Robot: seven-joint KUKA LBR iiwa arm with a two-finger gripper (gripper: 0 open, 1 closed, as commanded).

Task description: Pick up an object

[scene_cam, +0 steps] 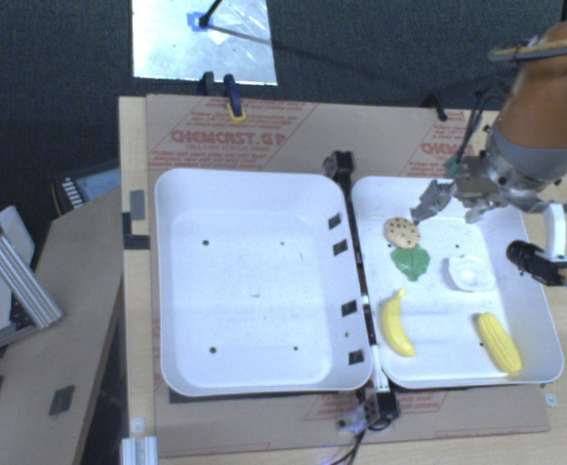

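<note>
Your gripper [455,200] hangs over the back of the right bin [540,303], fingers spread apart with nothing between them, so you're at the approach step: nothing picked yet. Left to right now: left bin [181,260], one, bare white floor with a few dark dots. Then the right bin's contents: one yellow banana [395,325] near the divider at the front; one cookie-like tan disc [400,231] with dark speckles, touching one green leafy piece [411,261] just in front of it; one small white round item [468,275], hard to read against the white floor; one yellow corn cob [498,342] at the front right. Five candidates total, all in the right bin, none lifted. Closest target is the cookie, just below-left of the fingers. Next move, you'd judge: come down over the cookie, keep clear of the green piece touching it, then close and lift. It's flat, so expect a slip risk.
</note>
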